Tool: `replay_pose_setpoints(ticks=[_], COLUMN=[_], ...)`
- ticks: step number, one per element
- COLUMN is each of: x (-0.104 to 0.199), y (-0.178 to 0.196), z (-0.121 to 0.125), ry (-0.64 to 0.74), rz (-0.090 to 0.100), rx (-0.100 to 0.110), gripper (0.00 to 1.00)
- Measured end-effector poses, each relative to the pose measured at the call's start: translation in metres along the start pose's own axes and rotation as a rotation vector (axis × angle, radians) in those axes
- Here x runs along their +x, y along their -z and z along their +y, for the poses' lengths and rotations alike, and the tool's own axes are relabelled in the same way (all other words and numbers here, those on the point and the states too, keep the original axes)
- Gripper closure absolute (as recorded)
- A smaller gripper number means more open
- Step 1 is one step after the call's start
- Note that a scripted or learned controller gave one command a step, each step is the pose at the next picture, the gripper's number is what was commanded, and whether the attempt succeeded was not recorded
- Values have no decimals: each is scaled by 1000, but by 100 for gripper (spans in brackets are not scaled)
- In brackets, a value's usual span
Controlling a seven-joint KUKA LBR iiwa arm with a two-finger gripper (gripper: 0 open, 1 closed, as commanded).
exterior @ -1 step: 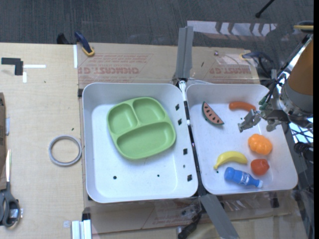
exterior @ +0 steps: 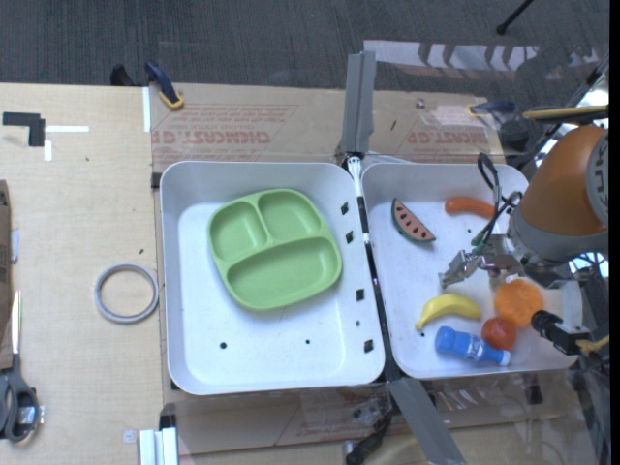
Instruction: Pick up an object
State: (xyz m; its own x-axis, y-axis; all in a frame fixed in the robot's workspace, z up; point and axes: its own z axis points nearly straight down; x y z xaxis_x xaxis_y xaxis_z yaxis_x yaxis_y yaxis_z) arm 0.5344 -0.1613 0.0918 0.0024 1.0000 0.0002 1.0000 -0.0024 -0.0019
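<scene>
Your gripper [exterior: 463, 268] hangs low in the right bin [exterior: 407, 352], metal fingers spread apart with nothing between them, just above the banana [exterior: 449, 308]. Around it you have a crowded corner: an orange ball [exterior: 517, 300] to its right, touching a smaller red tomato [exterior: 499, 332], and a blue bottle [exterior: 468, 346] lying on its side just beside the banana. Farther back lie a watermelon slice [exterior: 413, 221] and a slim orange carrot [exterior: 469, 204], both well clear of the fingers. All look like smooth, glossy plastic toys. The left bin [exterior: 184, 356] holds a matte green divided plate [exterior: 276, 248] with three compartments. On the wooden bench outside, you see a tape ring [exterior: 126, 292] and scissors [exterior: 17, 395].
</scene>
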Motion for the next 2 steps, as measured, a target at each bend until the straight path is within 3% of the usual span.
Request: replay_pose_setpoints(ticks=[1, 2], x=[42, 44], y=[0, 0], z=[55, 124], ry=[4, 5], rz=[-1, -2], rx=[-1, 0], gripper=[0, 0])
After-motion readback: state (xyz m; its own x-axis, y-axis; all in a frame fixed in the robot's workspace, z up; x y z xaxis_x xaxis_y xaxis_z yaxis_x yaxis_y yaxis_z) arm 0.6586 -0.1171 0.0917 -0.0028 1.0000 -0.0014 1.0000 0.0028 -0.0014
